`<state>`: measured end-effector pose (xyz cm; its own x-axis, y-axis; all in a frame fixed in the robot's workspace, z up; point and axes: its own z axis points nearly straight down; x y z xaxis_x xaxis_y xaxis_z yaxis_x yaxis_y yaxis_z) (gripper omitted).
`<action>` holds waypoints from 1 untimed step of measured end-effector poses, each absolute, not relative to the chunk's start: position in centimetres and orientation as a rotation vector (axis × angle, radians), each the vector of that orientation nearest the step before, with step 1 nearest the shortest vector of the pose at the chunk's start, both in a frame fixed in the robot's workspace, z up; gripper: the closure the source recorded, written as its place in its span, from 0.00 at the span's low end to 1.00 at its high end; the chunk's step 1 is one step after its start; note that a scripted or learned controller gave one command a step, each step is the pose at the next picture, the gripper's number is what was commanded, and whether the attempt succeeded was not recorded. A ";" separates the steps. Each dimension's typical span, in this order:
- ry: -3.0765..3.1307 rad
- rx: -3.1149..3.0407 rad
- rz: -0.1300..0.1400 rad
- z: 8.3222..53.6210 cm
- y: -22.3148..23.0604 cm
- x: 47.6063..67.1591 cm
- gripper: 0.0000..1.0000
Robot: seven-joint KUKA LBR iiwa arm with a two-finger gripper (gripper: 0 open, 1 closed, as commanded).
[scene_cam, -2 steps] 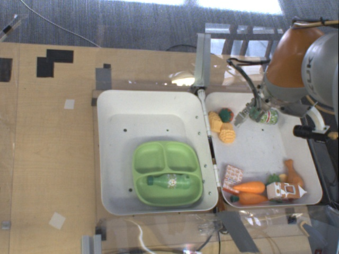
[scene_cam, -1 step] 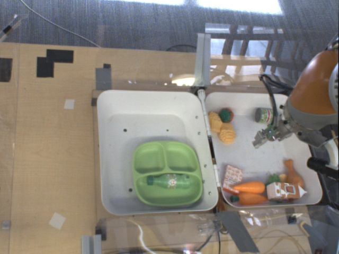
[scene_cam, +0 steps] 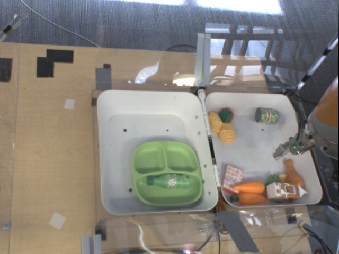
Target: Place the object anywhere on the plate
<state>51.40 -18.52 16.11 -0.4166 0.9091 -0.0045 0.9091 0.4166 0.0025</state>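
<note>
While the arm reaches in from the right edge of the frame, its gripper is seen low over the right side of the right bin, and nothing is seen between its fingers; whether they are parted or closed cannot be told. A green plate with compartments is placed in the lower part of the left bin, and a green bottle is laid on its side in the plate's lower compartment. Along the right bin's lower edge, two carrots, a small carton, a drumstick and a patterned packet are gathered. Corn pieces and a can are seen nearer its top.
</note>
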 end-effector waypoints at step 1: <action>2.377 2.050 0.002 12.6 -17.8 51.8 1.00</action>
